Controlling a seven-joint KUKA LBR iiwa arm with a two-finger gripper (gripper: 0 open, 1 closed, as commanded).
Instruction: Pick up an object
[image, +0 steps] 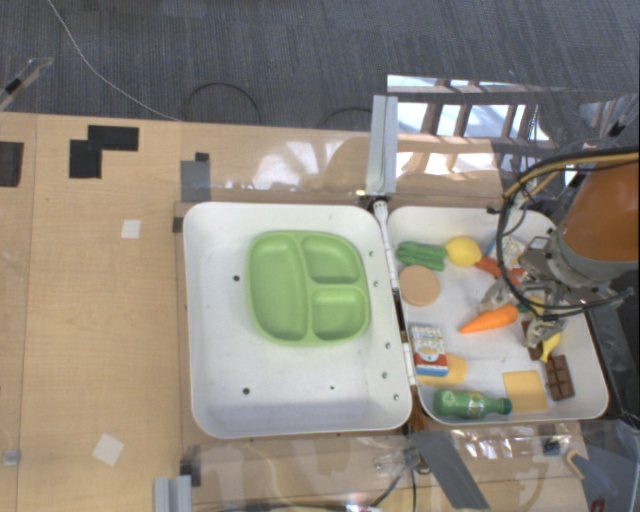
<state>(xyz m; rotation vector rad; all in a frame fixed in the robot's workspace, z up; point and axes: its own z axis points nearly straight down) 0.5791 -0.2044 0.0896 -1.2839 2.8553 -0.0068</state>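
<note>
A: Where does the gripper (525, 300) sit?

B: Low over the right bin (590, 405), near its right side, under the grey arm (600, 235) with the orange band. Whether it is released or clenched I cannot tell; cables and the wrist cover that part.

A: What lies closest to it?

B: An orange carrot (490, 320), just to its left, lying at a slant. Just below the gripper there is a small yellow piece (549, 345), partly hidden, and beyond that a brown chocolate bar (560, 377). Nothing can be seen gripped.

A: And further out?

B: Lower left of it, a yellow cheese slice (524, 390) and a green bottle (472, 404) on its side along the bin's near wall. Left of the carrot, a small carton (428, 345) resting against an orange-yellow item (445, 371). Up and left, a tan round disc (420, 288), a dark green vegetable (421, 255) and a yellow lemon (462, 251). A small red-orange piece (488, 266) lies between the lemon and the gripper.

A: The other bin?

B: The left bin (215, 400), well apart from the gripper, holds a green divided plate (262, 290) with three compartments.
</note>
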